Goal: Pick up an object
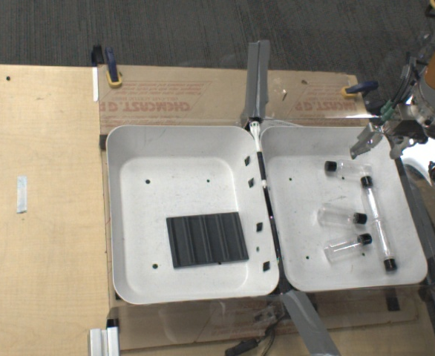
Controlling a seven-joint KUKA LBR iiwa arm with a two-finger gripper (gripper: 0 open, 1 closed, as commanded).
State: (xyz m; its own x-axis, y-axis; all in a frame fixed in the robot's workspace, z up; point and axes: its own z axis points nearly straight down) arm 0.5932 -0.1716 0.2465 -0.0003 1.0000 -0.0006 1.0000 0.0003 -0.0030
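Clear vials (351,217) with black caps lie scattered in the right bin (299,269), well apart from the gripper (381,141), which hangs spread open and holding nothing above that bin's far right corner. A dark ribbed tray (206,239) rests in the left bin (128,199).

Even, soft overhead light, faint shadows, slightly grainy, mild glare at right.
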